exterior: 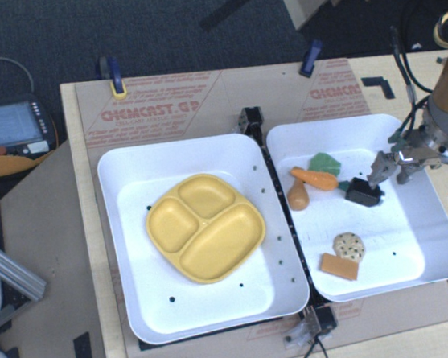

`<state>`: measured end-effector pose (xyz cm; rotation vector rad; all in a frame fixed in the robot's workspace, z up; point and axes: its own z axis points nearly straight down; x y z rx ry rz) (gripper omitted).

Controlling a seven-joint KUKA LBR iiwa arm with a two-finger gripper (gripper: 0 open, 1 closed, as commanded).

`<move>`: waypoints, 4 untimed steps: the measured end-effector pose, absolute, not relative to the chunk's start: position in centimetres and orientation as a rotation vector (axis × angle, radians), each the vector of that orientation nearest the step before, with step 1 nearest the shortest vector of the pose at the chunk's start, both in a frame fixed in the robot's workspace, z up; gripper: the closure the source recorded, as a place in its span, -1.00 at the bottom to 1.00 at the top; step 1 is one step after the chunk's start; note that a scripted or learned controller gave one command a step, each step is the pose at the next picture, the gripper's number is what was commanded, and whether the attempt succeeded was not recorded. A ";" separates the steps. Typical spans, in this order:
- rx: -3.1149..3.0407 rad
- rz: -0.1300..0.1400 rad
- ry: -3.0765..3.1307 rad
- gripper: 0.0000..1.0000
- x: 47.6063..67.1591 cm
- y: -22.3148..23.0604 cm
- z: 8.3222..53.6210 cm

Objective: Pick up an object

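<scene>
Yellow divided plate (205, 227) sits alone in the left bin (124, 227). In the right bin (432, 221) I see a carrot (315, 177), a green piece (324, 162), a brown pear-like item (297, 197), a cookie (348, 245), a tan wedge (338, 266) and a small black object (363, 193). My claw (381, 173) hangs just beside the black object; I cannot tell its state. I judge a straight descent, centred over it, is best. The right wall is close; the bin's middle offers room.
</scene>
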<state>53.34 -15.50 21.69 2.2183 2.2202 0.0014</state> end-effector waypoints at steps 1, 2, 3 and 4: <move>2.213 0.004 2.226 1.00 54.5 -10.1 22.8; 2.213 0.006 2.228 1.00 54.9 -4.6 23.7; 2.219 0.003 2.223 1.00 55.2 -0.4 23.7; 2.214 0.004 2.228 1.00 55.8 5.1 24.0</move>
